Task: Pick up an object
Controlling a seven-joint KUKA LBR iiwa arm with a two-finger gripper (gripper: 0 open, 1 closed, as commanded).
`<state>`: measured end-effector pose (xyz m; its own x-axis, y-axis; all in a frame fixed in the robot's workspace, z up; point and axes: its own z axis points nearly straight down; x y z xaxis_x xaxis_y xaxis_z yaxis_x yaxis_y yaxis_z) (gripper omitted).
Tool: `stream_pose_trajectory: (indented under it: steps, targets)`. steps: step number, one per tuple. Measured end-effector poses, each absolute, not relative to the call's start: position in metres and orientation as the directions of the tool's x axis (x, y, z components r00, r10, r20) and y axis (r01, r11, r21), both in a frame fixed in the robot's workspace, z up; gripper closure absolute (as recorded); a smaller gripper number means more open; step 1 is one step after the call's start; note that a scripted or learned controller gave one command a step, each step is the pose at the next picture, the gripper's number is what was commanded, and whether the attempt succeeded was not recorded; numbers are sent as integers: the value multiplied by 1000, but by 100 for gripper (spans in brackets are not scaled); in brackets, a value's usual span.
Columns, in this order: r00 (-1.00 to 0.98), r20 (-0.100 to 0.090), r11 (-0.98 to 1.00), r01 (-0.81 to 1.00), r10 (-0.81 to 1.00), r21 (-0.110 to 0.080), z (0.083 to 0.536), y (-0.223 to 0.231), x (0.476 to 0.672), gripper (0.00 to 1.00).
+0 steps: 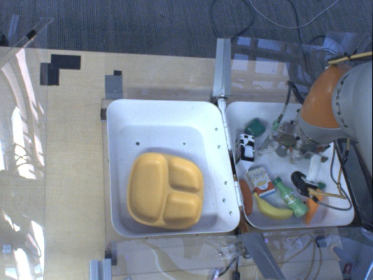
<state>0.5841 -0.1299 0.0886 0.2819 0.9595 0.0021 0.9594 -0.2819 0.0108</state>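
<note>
**Two white bins on a pale wood bench**

The bench (70, 174) is light wood, and two shallow white bins rest on it side by side. Taking the left bin (116, 156) as the landmark, the right bin (344, 217) sits just beside it on its right, with a grey metal post (221, 69) rising behind the gap between them. A small grey bracket (114, 86) stands just behind the left bin's back left corner. Farther left of that corner, black L-shaped tape (58, 67) marks the bench top. A clear panel edge (29, 37) crosses the bench's far left corner.
</note>
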Motion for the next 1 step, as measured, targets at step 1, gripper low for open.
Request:
stream_pose_trajectory:
  steps: [1]
  targets:
    - [103, -2, -103, 995, 995, 10, 88, -193, 584, 0]
